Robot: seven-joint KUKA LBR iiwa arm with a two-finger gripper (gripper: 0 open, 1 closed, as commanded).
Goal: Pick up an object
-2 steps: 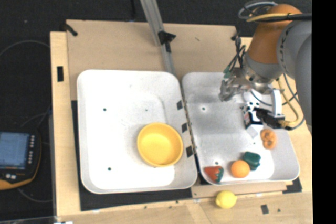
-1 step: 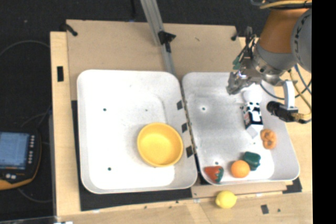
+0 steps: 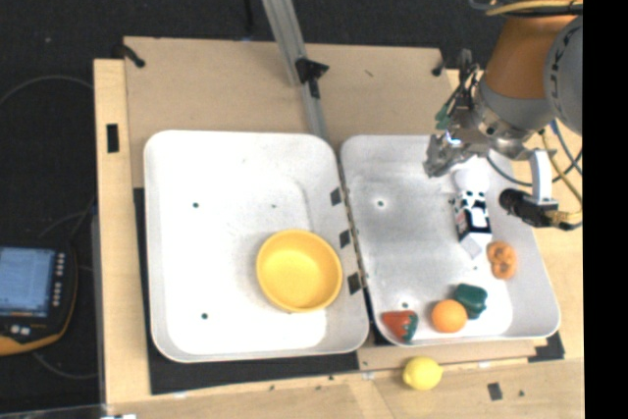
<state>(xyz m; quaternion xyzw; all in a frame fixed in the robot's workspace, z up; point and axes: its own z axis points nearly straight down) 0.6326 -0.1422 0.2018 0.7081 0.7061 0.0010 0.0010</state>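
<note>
My gripper (image 3: 440, 158) hangs over the far right part of the right bin (image 3: 412, 240), with nothing visible between its fingers. Just right of and below it lies a white and black box (image 3: 473, 210). Further down the right side sits a small orange lumpy object (image 3: 501, 258). Along the bin's near edge lie a dark green object (image 3: 471, 298), an orange ball (image 3: 449, 316) and a red object (image 3: 399, 325). A yellow bowl (image 3: 298, 270) rests in the left bin (image 3: 206, 211), near its right front.
A yellow lemon (image 3: 422, 373) lies on the bench outside the bins, in front of the right bin. A metal pole (image 3: 285, 25) slants up from between the bins at the back. A handheld screen device (image 3: 34, 294) sits far left.
</note>
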